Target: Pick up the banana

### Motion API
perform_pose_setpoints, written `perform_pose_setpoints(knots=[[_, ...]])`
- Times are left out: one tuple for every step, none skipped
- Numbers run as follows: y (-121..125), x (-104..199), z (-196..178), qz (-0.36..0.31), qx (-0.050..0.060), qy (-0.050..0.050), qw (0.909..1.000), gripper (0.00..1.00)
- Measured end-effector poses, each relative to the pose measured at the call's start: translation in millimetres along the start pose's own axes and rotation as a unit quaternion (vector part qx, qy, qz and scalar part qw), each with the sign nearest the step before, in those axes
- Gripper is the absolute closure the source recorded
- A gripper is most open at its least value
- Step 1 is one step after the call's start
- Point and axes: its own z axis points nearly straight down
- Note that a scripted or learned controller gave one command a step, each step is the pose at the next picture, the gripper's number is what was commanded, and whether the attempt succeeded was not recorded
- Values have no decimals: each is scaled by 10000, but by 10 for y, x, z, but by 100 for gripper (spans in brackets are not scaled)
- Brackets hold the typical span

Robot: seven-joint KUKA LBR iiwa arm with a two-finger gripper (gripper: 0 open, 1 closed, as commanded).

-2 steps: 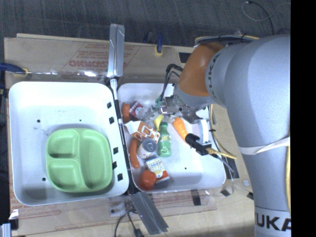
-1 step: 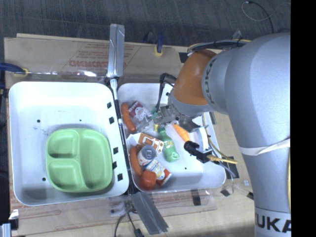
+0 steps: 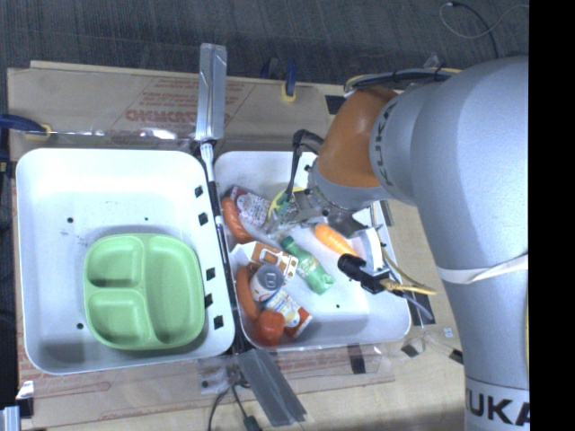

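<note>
Grey arm point(image 3: 431, 142) reaches low into the right bin point(image 3: 346, 323) over the clutter; what may be the banana point(image 3: 278, 200) peeks yellow beneath it, not lifted, and its grip cannot be told.

Looks like a robotics lab or test cell, not a home. Two shallow white bins point(image 3: 117, 164) clamped side by side on a bench topped with printed cardboard point(image 3: 162, 97), over dark carpet-like floor point(image 3: 269, 7) toward 12 o'clock. Grey industrial arm point(image 3: 467, 178) with orange band filling the 3 o'clock side, part of the maker's lettering at 5 o'clock. Loose cable point(image 3: 472, 21) at 1 o'clock. Toy-like groceries point(image 3: 287, 268) heaped in the bin right of centre; a green divided tray point(image 3: 144, 290) at 8 o'clock.
</note>
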Motion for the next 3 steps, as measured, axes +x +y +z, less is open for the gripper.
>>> perform_pose_setpoints(knots=[[2, 2, -1, -1, -2, 0, 10000, 0], [3, 8, -96, -25, 6, 0, 10000, 100], [4, 8, -96, -27, 6, -1, 10000, 0]])
